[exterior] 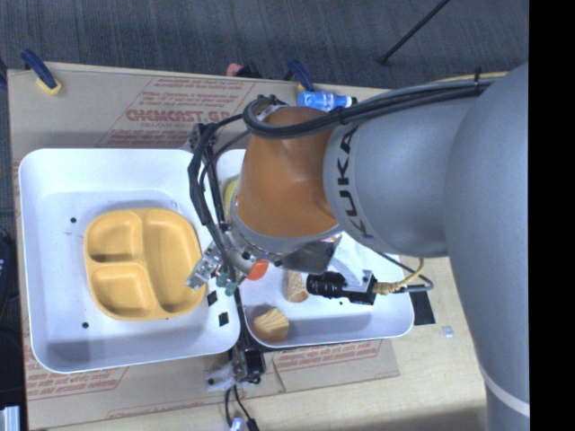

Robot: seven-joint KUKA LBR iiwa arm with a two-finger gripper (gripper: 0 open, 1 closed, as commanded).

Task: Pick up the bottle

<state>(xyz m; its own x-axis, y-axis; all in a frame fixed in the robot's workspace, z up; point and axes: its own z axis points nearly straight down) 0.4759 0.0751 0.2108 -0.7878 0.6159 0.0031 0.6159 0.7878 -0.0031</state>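
Filling most of my screen is the grey arm (pixel 422 169) with its orange band (pixel 283 178), the closest thing to the lens as it reaches in from the right and covers much of the right bin (pixel 395 317). Below the wrist, the gripper (pixel 216 272) sits low over the seam where the two bins meet; I cannot tell how its jaws stand, because the wrist and cables hide them. Further down on the bin floor I see a tan lump (pixel 268 323) by the near rim, another tan piece (pixel 295 285) just beside the wrist, and a small orange bit (pixel 258 269) tucked under it. In the left bin (pixel 36 241) lies a yellow divided tray (pixel 142 261). As for the bottle, I cannot pick it out with confidence; it may be under the arm. My worry is a blind closure: the fingers could catch a bin wall, the tray edge, or the wrong object.
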